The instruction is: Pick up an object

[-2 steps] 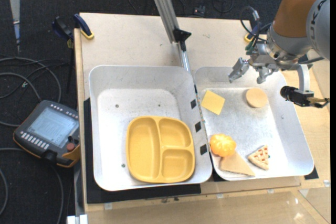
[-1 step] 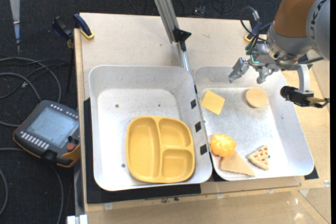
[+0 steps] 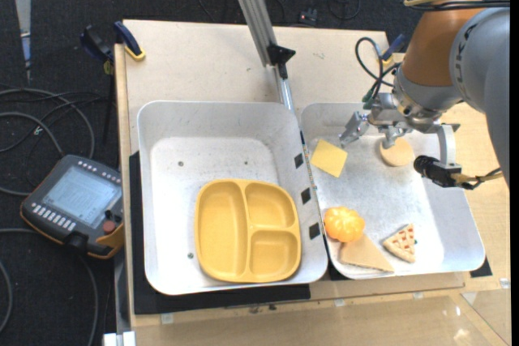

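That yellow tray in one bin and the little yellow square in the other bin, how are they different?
The tray is far bigger than the square. The tray has three compartments and rounded corners; the square is a plain flat piece with sharper corners. The tray is a deeper yellow, the square paler. The tray lies in the left bin, the square in the right bin. Both lie flat.

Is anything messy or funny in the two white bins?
Nothing looks spilled or broken. The yellow three-section plastic tray sits slightly askew in the left white bin, and the orange toy fruit overlaps the tan wedge in the right bin.
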Robot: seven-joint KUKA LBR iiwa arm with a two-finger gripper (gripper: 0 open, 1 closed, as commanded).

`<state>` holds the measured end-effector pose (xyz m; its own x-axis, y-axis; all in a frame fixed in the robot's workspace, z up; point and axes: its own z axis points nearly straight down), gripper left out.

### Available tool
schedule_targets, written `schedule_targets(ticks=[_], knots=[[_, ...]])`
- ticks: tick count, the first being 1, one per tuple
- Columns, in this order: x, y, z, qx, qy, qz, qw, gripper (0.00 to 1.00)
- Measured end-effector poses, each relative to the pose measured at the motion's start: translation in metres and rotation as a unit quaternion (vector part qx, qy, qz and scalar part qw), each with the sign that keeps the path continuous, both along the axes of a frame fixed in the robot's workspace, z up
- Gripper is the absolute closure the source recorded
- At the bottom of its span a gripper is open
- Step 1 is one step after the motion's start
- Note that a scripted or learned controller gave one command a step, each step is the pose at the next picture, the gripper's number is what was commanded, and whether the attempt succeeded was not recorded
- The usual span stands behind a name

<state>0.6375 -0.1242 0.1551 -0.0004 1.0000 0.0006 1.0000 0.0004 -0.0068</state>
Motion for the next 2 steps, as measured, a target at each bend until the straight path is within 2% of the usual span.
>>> schedule_targets(ticks=[1, 2], knots=[[-0.001, 0.001, -0.054, -0.0001, -0.001, 0.0, 1.0, 0.0], [0.001, 0.0, -0.04, -0.0006, -0.004, 0.0, 1.0, 1.0]])
